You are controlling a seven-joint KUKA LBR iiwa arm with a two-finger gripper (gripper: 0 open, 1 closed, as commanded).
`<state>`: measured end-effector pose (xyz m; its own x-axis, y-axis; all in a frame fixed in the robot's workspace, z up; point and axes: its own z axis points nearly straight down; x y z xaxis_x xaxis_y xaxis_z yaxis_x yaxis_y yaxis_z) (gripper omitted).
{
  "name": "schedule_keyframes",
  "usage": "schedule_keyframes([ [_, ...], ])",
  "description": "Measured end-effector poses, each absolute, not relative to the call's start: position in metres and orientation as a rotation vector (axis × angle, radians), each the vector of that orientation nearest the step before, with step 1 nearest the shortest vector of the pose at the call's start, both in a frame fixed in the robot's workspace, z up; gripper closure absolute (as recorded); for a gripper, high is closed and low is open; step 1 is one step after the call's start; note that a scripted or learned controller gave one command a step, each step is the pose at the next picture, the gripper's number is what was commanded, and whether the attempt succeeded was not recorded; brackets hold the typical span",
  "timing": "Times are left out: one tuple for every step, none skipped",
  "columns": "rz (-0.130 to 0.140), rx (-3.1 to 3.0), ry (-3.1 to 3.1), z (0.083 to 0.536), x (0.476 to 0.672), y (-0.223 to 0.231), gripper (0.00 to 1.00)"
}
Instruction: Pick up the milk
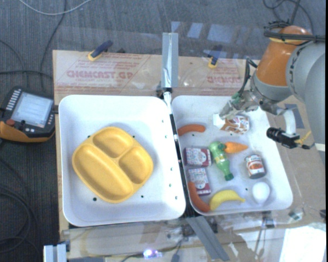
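The milk (236, 125), a small white carton with orange-brown print, lies on its side at the back of the right bin (284, 201). My gripper (233, 108) hangs just behind and above the carton's far end, close to it or touching it. The grey arm with its orange band (279, 59) comes in from the upper right. The carton rests on the bin floor.
The right bin also holds a sausage (191, 129), a carrot (236, 147), a green bottle (221, 161), two red packets (197, 156), a can (255, 166), an egg (261, 191) and a banana (227, 199). A yellow divided plate (112, 163) lies in the left bin (71, 113).
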<state>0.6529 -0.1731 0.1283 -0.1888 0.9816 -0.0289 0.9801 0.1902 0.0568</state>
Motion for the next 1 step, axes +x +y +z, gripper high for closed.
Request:
schedule_keyframes([
  [0.037,1.964,2.38,0.1271,0.6522,-0.1728,0.0],
])
